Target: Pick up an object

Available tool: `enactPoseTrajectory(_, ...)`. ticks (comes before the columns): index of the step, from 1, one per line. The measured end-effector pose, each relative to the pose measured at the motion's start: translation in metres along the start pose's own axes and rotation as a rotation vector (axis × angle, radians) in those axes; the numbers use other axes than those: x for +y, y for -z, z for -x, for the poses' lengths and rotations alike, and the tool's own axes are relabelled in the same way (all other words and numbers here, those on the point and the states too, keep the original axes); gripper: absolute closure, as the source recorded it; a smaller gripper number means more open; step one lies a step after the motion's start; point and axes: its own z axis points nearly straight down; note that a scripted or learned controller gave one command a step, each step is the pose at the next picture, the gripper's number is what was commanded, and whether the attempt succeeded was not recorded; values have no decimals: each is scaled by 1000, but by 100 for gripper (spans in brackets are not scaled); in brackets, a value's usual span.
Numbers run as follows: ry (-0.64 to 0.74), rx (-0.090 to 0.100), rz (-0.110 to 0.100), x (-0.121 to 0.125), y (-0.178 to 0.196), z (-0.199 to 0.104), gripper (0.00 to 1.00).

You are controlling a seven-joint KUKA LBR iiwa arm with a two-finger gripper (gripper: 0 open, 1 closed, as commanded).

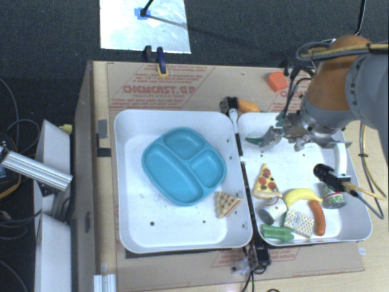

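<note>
My gripper (285, 139) hangs over the back of the right bin (358, 224), fingers spread and nothing between them. A dark green piece (255, 140) lies just left of the left fingertip (271, 135); I cannot tell whether they touch. Nearer the front of that bin lie a pizza slice (265, 181), a yellow banana (302, 195), a red sausage (318, 216), a patterned block (299, 222), a green bean (276, 232) and two small cans (270, 212) (333, 198).
The left bin (130, 181) holds a blue divided plate (183, 164) and a tan wedge (227, 204) by the divider. Behind the bins, on the board, are an orange block (276, 81) and an orange carrot-like piece (248, 106).
</note>
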Motion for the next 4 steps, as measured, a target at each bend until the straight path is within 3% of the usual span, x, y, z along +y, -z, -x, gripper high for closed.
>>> enactPoseTrajectory(1,-3,-1,-5,-61,-101,86,0)
enactPoseTrajectory(2,1,0,-1,43,-100,68,0)
enactPoseTrajectory(3,-2,-1,-2,-57,22,92,0)
enactPoseTrajectory(4,-3,-4,5,-96,-94,74,0)
